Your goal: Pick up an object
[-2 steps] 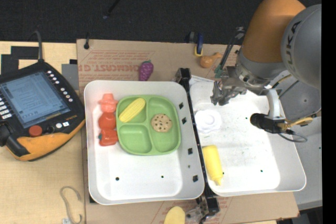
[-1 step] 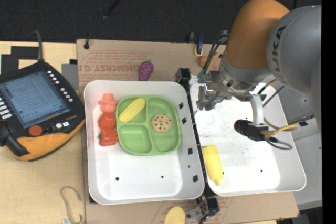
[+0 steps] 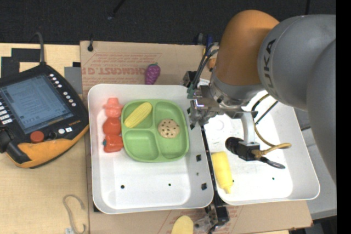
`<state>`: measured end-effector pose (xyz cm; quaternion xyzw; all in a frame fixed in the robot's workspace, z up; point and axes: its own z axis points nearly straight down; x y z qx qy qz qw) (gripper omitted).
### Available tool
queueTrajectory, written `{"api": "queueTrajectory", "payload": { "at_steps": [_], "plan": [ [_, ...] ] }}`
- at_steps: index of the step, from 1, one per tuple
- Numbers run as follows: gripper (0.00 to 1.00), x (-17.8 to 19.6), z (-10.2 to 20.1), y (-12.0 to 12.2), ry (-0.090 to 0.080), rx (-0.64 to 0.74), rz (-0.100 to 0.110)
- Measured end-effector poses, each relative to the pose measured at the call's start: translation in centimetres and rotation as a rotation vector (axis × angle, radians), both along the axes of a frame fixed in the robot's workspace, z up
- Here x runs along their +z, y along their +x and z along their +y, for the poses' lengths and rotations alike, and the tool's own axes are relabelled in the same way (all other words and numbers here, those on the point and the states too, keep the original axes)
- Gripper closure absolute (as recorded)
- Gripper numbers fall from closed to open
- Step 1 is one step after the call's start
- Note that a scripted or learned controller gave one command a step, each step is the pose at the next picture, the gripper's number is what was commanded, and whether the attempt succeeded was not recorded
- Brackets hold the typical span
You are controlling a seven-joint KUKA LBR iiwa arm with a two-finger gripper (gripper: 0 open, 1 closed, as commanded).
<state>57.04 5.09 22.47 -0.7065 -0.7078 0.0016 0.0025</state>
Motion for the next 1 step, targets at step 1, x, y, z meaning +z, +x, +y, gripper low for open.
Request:
{"api": "queueTrajectory", "payload": {
  "at_steps": [1],
  "plan": [
    [1.00,0.10,4.51,-1.93,0.000,0.001,0.000]
  ]
}}
